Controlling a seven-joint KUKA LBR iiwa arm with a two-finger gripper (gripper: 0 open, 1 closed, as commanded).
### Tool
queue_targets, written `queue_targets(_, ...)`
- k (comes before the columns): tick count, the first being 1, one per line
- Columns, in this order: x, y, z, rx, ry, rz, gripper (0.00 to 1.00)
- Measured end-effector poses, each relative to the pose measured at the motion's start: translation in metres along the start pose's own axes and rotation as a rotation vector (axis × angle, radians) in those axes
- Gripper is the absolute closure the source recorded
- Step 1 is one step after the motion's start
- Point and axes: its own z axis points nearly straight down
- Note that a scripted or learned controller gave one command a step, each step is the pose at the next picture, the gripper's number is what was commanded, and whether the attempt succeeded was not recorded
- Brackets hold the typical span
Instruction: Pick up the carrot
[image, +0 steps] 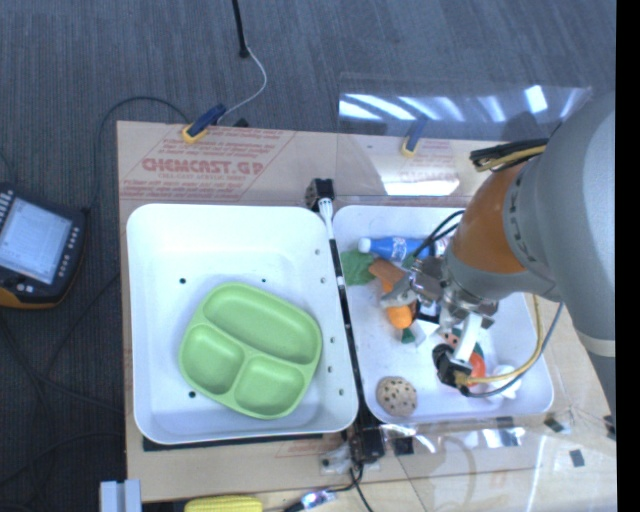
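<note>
Here, the right bin sits on the brown worktop, and it is the place to look. The small orange carrot lies near the middle of this bin, on the white floor, with its green end pointing toward the front edge of the bin. The grey arm with the orange band comes in over the right side of the bin. Its gripper hangs low over the middle of the bin, just behind the carrot and very close to it. I cannot tell if the gripper is open or closed, and I cannot see the carrot inside it. At the back of the bin lies a blue and white bottle. In the back left part of the bin there is a green toy with another orange piece right beside it. A round brown cookie lies at the front edge of the bin. The left bin touches the left side of the right bin, and a green plate with three parts lies in it.
</note>
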Motion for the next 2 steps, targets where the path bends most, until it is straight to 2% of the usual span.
queue_targets(1,-0.001,-0.005,0.000,0.018,-0.008,-0.001,1.00)
queue_targets(2,0.080,-0.037,-0.083,0.049,-0.006,0.056,1.00)
